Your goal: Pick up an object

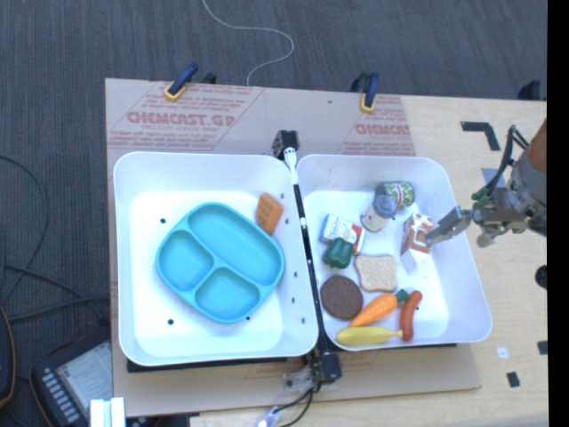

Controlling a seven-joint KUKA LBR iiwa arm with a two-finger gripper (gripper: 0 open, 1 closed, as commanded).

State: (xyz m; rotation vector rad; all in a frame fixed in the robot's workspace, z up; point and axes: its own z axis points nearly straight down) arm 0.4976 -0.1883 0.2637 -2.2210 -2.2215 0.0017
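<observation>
Gripper: the gripper (447,226) reaches in from the right over the right bin's (462,238) right side, its fingers low and pointing left.
Gripper state: I cannot tell whether it is parted or clenched; nothing can be seen clearly between the tips.
Nearest object: a small red and white carton (415,235) lies just beside the gripper tip, on its left, touching or nearly so; contact cannot be judged.
Other objects in the right bin: a tin can (389,197) with a green label lies up and left of the gripper; a white and red packet (340,229) and a green pepper (338,253) sit well to its left.
Lower group: a slice of bread (377,272), a brown round cookie (341,297), an orange carrot (374,309), a red sausage (409,315) and a yellow banana (368,334) lie below the gripper, apart from it.
Left bin: the left bin (133,238) holds a blue divided plate (219,261) and a small orange piece (269,212) at the plate's upper right.
Writing: the board (133,114) under the bins reads "CHEMCAST GP" in red, printed twice; labels on the packets are too small to read.
Clamps: two blue and yellow clamps (181,80) grip the board's far edge.
</observation>
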